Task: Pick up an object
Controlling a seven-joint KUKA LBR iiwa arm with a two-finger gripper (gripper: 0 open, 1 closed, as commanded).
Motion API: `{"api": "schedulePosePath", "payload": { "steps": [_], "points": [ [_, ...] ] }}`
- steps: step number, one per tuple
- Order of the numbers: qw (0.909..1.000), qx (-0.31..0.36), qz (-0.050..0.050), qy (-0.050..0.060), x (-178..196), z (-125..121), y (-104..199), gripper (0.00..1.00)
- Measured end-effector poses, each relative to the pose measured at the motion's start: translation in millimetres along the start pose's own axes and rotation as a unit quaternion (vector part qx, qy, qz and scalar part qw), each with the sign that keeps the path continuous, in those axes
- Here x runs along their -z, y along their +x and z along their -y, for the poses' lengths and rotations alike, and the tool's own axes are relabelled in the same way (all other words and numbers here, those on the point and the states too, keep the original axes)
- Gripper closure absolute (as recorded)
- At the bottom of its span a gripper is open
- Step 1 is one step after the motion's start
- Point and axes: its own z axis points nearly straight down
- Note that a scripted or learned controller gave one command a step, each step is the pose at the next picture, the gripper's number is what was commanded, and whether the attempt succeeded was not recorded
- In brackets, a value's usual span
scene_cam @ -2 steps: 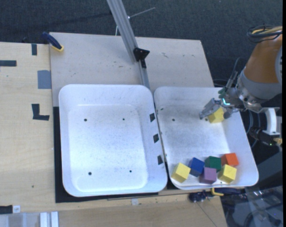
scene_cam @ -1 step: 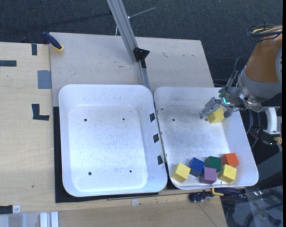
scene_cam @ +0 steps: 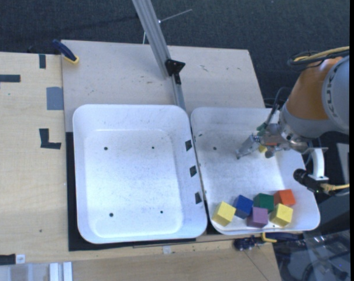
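Observation:
Several small blocks lie in a cluster at the near edge of the right bin [scene_cam: 223,127]: a yellow block [scene_cam: 224,213], a blue block [scene_cam: 243,205], a purple block [scene_cam: 259,216], a green block [scene_cam: 263,201], an orange block [scene_cam: 285,197] and a second yellow block [scene_cam: 282,215]. My gripper [scene_cam: 247,148] hangs over the middle of the right bin, well behind the cluster, its fingers pointing left and down. I see nothing between the fingers.
The left bin [scene_cam: 83,127] sits beside the right one. A grey metal rail [scene_cam: 156,34] slants down from the top to the gap between the bins. A blue and yellow tool [scene_cam: 65,51] lies on the bench at the far left.

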Motion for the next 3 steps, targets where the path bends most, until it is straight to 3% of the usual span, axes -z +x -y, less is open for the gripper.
{"api": "schedulePosePath", "payload": {
  "steps": [1,2,3],
  "points": [
    [1.0,0.0,0.001,-0.002,-51.1,0.6,0.7,0.0],
    [1.0,0.0,0.0,-0.003,-39.1,0.1,1.5,1.0],
    [1.0,0.0,0.001,-0.005,3.3,-0.6,-1.3,1.0]
  ]
}}
